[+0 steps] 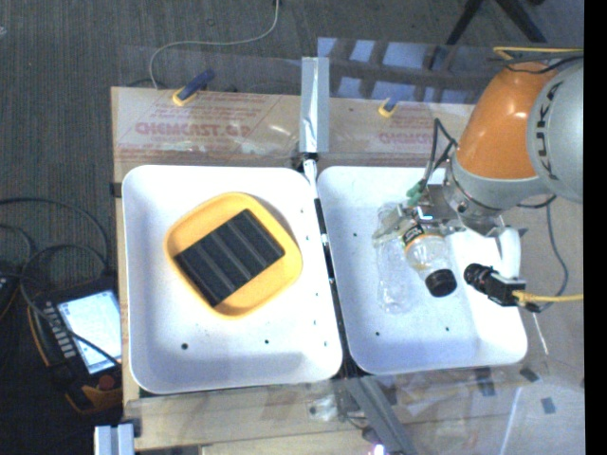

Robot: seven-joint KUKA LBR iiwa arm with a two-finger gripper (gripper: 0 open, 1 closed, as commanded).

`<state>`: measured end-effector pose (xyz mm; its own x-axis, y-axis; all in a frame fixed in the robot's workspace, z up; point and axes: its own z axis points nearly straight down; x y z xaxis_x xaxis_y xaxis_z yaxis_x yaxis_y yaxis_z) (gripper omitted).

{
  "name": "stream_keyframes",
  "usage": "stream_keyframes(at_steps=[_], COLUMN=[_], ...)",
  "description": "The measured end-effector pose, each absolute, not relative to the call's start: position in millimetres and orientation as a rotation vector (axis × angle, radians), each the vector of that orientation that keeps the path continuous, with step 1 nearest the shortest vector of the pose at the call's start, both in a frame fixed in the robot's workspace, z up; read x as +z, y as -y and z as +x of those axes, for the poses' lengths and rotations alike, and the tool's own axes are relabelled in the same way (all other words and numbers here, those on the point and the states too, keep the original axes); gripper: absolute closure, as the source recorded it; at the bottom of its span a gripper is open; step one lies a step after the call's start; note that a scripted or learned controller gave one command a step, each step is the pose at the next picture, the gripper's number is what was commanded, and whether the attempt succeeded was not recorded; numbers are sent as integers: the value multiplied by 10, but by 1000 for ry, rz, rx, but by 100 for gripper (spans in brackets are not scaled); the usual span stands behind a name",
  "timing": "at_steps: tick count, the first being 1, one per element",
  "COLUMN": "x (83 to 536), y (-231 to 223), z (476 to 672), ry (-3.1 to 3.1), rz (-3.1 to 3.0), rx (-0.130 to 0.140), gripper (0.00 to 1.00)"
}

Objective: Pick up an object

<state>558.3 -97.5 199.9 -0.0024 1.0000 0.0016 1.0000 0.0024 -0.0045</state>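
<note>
Bottle [414, 257]: you'll find it lying in the right bin [379, 339], a clear plastic one with a black cap [439, 282] pointing toward the bin's near right side, its body tilted across the bin's upper middle. Beside and below it on the left you can see a crumpled clear wrapper [395, 287] touching it. Your gripper [424, 218] sits directly over the bottle's upper end, hanging from the grey arm [531, 154] with its orange band, which comes in from the right. Whether the jaws are spread or closed you cannot tell, because the wrist and cabling cover them, and nothing shows that the bottle is gripped. In the left bin [152, 349] you have a yellow dish [234, 252] with a black ribbed insert, lying tilted near the bin's centre, well apart from the bottle.
</note>
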Motion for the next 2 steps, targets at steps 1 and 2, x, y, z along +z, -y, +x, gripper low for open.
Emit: stream_keyframes(at_steps=[1, 2], x=[1845, 1403], y=[1368, 1860], z=[5887, 6330], ry=[2195, 2221], rz=[-2244, -2221], rx=[2, 7], gripper=[0, 0])
